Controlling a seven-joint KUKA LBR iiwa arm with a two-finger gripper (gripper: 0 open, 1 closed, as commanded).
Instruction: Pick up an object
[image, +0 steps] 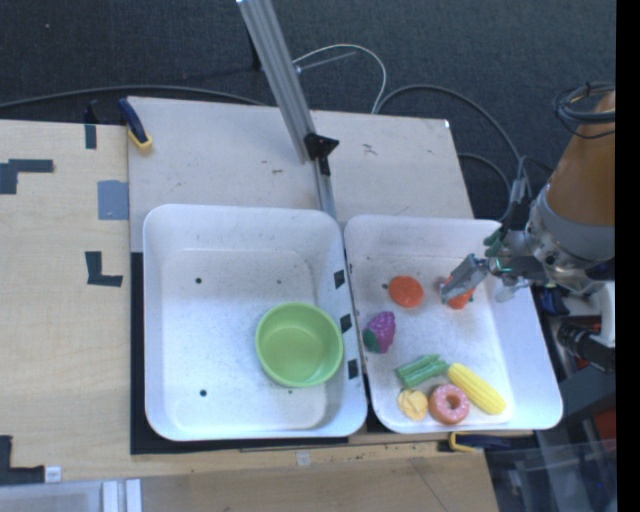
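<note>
You see two white bins side by side on the tabletop (230, 160). The left bin (170, 260) holds a green bowl (298, 344), upright, near that bin's right wall and towards its front.

The right bin (520, 380) holds the small toys. Taking the bowl as your landmark: just right of it, across the wall between the bins, lies a purple piece (381, 329) with a bit of green at its lower left. Up and right of that sits an orange-red round piece (405, 291), smooth and flattened. Further right of the bowl, low in the bin, a green piece (421, 369) lies tilted, with a small yellow piece (412, 403) just below it, a pink ring donut (449, 403) touching that one's right side, and a yellow corn cob (477, 388) lying slantwise just beside the donut.

The jaws (458, 287) hang over the upper right part of the right bin, well right of the bowl, pointing left from the arm's wrist (555, 250). A small red thing (457, 297) shows right at their tip, partly hidden by the dark fingers. You cannot tell whether it is pinched between them or only lies beneath, nor how far apart they stand. The orange-red round piece lies near the jaws' left, apart from them.
</note>
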